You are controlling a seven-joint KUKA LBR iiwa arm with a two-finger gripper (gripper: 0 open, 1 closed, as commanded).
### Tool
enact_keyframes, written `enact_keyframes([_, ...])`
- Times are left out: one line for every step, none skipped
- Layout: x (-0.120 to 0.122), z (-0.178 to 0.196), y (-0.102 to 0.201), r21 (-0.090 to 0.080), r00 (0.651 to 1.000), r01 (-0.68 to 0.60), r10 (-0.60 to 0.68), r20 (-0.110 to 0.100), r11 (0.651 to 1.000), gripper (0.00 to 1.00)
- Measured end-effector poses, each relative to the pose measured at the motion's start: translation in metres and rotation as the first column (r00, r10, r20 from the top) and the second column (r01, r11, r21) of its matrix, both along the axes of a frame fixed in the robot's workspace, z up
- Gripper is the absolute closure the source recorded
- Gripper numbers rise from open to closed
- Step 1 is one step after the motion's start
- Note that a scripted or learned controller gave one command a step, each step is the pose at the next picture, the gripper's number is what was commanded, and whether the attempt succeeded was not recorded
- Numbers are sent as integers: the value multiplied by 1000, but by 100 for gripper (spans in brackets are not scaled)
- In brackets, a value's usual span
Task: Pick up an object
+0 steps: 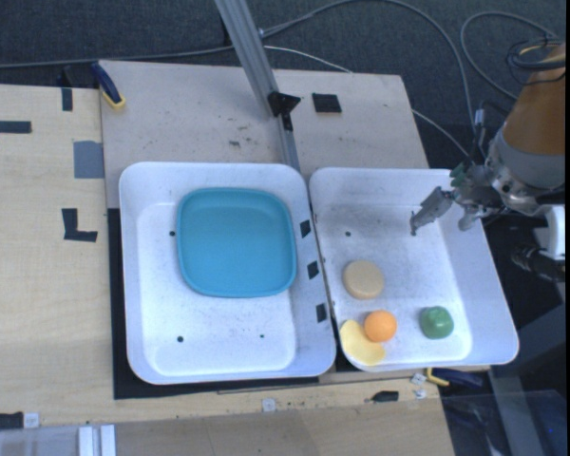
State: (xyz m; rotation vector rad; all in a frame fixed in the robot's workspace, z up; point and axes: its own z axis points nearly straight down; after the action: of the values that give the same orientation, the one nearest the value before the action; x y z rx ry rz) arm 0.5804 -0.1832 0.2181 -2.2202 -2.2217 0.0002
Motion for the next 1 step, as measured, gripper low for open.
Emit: enact_keyframes([-3, -56, -9, 0, 1000, 1, -1, -5, 1000, 0])
